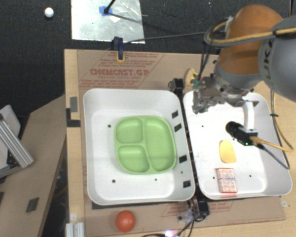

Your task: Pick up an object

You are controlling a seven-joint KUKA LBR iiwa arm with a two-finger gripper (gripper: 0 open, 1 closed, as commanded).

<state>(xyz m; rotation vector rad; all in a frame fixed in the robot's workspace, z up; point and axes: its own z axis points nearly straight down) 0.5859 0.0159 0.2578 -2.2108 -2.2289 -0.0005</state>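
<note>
Orange ball [125,220]: on tabletop [44,147], just below left bin [96,132].
Green plate [144,144]: three compartments, centred in left bin.
End effector [203,102]: over right bin's [266,174] upper-left corner; grip state cannot be told.
Yellow piece [228,151]: mid right bin.
Pink box [226,179]: just below it, apart.

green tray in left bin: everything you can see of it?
The green tray is pale green and looks like moulded plastic. It is a rounded rectangle with ridges splitting it into three compartments: two smaller on the view's left, one long on the right. It lies flat, face up, turned slightly askew, mid-floor of the left bin, touching only that floor, apart from its walls.
</note>
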